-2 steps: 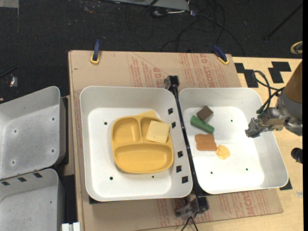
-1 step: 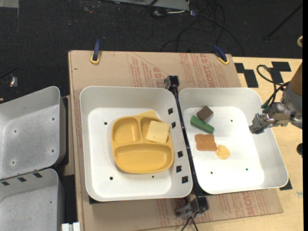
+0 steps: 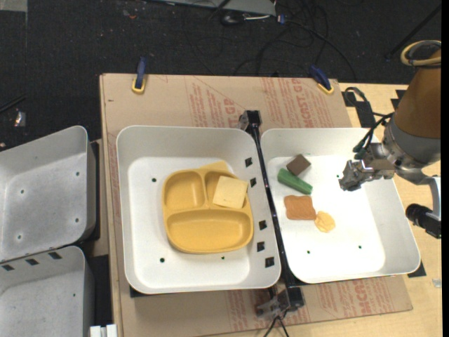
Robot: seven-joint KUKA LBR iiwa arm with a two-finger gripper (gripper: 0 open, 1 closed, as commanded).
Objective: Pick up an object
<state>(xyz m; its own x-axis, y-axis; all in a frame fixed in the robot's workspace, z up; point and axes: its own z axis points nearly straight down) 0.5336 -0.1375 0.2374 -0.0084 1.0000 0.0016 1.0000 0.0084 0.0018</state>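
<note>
The right bin [image 3: 365,258] holds a brown block [image 3: 299,164], a green bar [image 3: 295,181], a flat orange-brown slab [image 3: 300,208] and a small yellow piece [image 3: 324,222]. My gripper [image 3: 349,179] hangs over the right bin's upper right part, to the right of the green bar and apart from all of them. I see nothing between its fingers. The left bin [image 3: 140,258] holds a yellow divided tray [image 3: 203,230] with a pale yellow square slice [image 3: 229,192] lying in its upper right compartment.
A black divider [image 3: 265,195] runs between the two bins. Grey metal trays [image 3: 42,188] lie off the bench to the left. The arm's orange band [image 3: 424,100] and grey wrist reach in from the right edge.
</note>
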